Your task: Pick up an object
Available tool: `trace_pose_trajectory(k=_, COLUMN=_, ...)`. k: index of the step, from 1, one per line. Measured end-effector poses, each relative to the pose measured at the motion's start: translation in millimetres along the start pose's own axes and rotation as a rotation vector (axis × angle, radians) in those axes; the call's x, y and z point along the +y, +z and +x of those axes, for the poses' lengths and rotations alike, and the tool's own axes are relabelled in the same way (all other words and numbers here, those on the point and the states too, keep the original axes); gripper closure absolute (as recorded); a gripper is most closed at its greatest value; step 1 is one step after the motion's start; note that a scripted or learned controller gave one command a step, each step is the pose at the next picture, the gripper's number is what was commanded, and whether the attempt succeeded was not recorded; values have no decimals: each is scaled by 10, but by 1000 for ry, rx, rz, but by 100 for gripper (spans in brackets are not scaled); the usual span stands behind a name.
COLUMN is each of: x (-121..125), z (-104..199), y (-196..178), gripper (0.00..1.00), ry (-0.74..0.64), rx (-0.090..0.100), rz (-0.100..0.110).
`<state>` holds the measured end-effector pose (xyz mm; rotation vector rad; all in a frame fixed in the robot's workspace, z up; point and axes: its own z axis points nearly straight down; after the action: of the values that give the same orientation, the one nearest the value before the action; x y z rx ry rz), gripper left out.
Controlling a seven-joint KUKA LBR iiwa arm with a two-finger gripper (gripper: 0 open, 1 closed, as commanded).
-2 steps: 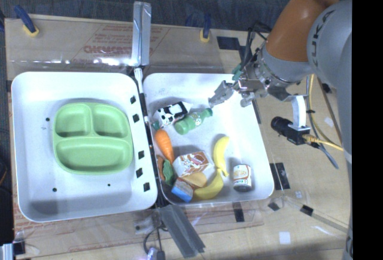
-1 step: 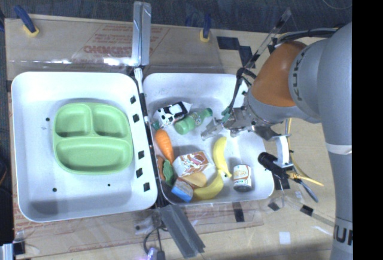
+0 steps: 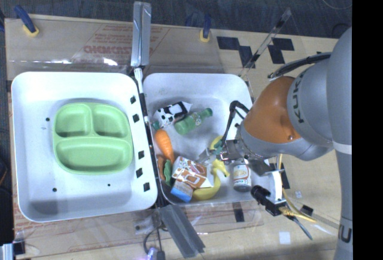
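Right bin, near its right wall: jaws [image 3: 222, 154] low over the clutter, orange band of the arm [image 3: 272, 115] above them; cannot tell if they grip anything or how they stand.
Nearest objects: small jar [image 3: 240, 174] with a red-and-white label, upright, just right of the jaws; banana [image 3: 210, 188] just below them.
Banana: yellow, curved, long axis running from upper right down to lower left, partly under the carton.
Carton [image 3: 191, 173]: white and orange print, lying flat and tilted, touching the banana; a blue item [image 3: 182, 193] sits at its lower edge.
Carrot [image 3: 164, 144]: orange, long axis near vertical, narrow end toward the top, beside the left wall of the right bin [image 3: 197, 80].
Green bottle [image 3: 192, 121]: lying on its side, long axis slanting up to the right, cap end at right.
Cow toy [image 3: 170, 113]: black and white, just left of the bottle.
Left bin [image 3: 36, 193]: holds a green divided plate [image 3: 93, 138], three compartments, lying flat.
Table [image 3: 72, 37]: carries both bins side by side.
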<state>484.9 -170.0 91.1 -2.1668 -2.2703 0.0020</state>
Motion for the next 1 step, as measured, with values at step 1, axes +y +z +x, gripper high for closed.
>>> trace_pose_trajectory(k=1, x=1, z=-6, y=-95, gripper=100, ry=-4, rx=-1, rz=1)
